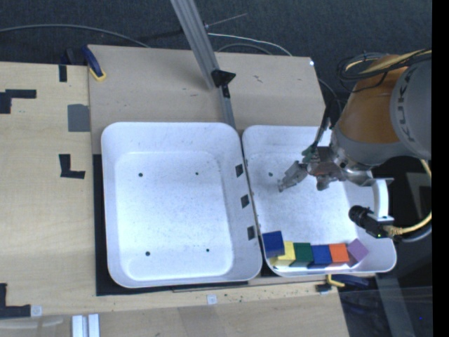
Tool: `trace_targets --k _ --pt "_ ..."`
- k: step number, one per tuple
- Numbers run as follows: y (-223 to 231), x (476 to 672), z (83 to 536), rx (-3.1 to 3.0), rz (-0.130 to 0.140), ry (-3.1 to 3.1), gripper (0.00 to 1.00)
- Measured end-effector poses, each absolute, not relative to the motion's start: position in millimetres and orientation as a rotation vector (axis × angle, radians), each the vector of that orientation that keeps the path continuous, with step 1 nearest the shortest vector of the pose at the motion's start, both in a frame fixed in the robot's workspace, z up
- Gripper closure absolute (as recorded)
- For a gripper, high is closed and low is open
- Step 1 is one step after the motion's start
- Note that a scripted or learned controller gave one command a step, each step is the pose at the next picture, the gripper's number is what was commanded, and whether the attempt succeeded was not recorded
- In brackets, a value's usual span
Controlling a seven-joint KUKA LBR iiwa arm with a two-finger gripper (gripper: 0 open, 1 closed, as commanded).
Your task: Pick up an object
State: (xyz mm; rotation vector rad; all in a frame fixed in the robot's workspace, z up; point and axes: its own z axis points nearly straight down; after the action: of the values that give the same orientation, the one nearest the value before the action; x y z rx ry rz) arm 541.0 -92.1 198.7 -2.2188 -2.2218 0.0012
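Bench is carrying two white bins side by side. Left bin is sitting toward the bench's left. Right bin is touching it along their shared edge, toward the bench's right.

Arm is reaching in over the right bin's right edge, orange band showing above the wrist.

Gripper is hanging over the middle of the right bin, pointing toward the shared edge. Fingers are standing a little apart with nothing between them; hand released, gripping nothing.

Blocks are lying in a row along the right bin's near edge, well apart from the gripper. Blue block is sitting at the near left corner, partly on top of the yellow block. Green block is just beside the yellow. Second blue block is following, then the orange block, then the purple block tilted at the near right corner. Neighbours are touching or nearly so.
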Motion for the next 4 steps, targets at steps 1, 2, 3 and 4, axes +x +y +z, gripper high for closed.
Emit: trace_targets --k 1,2,3,4 --pt "-91 541.1 208 -2.216 0.001 -2.222 1.00" --pt "-179 593.4 237 -2.230 0.000 -2.222 1.00" --pt "-164 561.6 330 -2.224 -0.006 -2.228 1.00" --pt "-195 564.9 185 -2.217 0.010 -2.215 1.00"
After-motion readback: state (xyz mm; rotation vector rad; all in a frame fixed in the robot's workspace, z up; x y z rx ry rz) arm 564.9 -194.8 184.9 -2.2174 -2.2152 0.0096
